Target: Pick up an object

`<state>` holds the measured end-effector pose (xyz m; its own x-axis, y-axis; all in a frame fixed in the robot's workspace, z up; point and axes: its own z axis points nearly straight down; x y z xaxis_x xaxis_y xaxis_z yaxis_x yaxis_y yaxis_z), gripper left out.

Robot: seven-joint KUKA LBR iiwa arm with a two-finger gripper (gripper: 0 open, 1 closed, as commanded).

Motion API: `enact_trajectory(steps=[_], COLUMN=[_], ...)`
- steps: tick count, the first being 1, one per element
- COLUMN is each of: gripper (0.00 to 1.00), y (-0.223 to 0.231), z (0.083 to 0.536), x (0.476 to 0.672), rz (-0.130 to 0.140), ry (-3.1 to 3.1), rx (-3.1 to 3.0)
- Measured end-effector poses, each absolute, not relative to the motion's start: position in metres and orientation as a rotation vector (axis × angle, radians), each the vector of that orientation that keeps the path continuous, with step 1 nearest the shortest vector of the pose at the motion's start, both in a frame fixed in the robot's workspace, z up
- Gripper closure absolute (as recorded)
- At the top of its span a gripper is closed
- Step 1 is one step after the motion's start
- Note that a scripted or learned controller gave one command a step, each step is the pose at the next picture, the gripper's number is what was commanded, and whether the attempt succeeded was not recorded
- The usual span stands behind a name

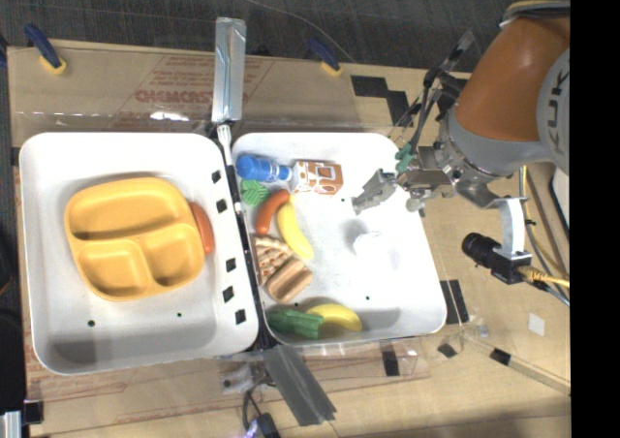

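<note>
The hand (373,194) hovers over the right bin (412,276), nothing in it; whether it is released or clenched cannot be told. A banana (294,230) lies left of it, apart.

Glossy yellow plastic tray (131,233), smooth white bins (407,262); matt cardboard (116,87)

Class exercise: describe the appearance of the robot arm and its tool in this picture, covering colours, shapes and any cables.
The arm has a rounded orange band above a grey wrist. Thin dark cables run beside it toward the tool, a small grey metal piece with dark fittings and a green spot near its mount.
</note>
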<state>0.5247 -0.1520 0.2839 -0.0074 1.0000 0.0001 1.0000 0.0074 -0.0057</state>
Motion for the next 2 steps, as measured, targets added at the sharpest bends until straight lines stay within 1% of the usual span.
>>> enact_trajectory(steps=[1,2], gripper=[0.0,0.0], y=[-0.111,-0.127], z=[0.144,0.123], x=[0.585,0.574], rz=[0.014,0.011], ry=[-2.009,-1.597], rx=[-2.403,-2.697])
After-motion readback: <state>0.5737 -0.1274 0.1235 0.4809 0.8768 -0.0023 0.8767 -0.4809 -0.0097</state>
